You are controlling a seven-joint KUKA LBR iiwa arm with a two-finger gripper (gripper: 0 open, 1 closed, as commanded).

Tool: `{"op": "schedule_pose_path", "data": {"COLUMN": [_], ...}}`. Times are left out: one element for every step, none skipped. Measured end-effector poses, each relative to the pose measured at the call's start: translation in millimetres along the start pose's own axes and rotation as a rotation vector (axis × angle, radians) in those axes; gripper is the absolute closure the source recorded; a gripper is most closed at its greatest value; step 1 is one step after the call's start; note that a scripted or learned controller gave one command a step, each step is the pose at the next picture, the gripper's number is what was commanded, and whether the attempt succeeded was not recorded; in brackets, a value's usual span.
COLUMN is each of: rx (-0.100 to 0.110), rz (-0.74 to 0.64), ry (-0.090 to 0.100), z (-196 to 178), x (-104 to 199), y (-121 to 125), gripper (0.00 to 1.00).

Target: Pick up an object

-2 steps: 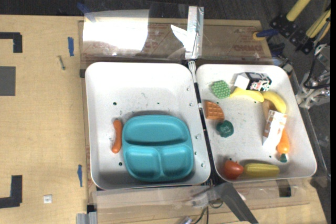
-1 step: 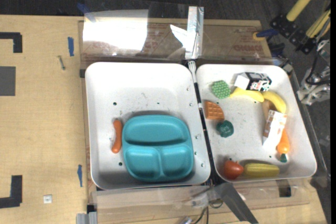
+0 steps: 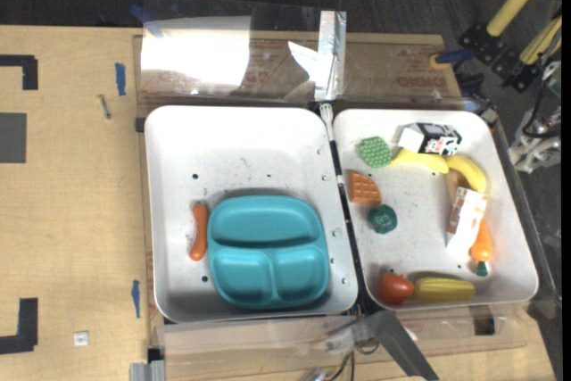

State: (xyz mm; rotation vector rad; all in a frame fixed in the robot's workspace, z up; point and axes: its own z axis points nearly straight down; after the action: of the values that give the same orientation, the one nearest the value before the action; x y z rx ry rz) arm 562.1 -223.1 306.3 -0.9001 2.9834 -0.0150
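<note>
While the left bin [image 3: 169, 165] holds one teal tray [image 3: 268, 250], the right bin [image 3: 417, 223] holds one banana [image 3: 446, 165].

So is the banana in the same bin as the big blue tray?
No, the banana lies in the right bin, while the teal divided tray sits in the left bin.

In the left white bin [image 3: 161, 138] my way down is open over the bare floor along its far side. A teal three-compartment plastic tray [image 3: 266, 252] fills the near half, with an orange toy carrot [image 3: 198, 232] just beside its left edge. The right white bin [image 3: 526, 272] is crowded around its rim; I find free floor in its middle, between a dark green ball [image 3: 384, 219] and a white carton [image 3: 466, 217].
</note>
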Motion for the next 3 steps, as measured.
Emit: {"op": "schedule_pose_path", "data": {"rx": [-0.023, -0.009, -0.010], "rz": [0.059, 0.097, 0.009], "ry": [0.023, 0.010, 0.012], "z": [148.2, 75.4, 46.0], "x": [-29.0, -100.9, -112.6], "y": [-0.6, -14.7, -21.8], "gripper": [1.00, 1.00, 1.00]}}
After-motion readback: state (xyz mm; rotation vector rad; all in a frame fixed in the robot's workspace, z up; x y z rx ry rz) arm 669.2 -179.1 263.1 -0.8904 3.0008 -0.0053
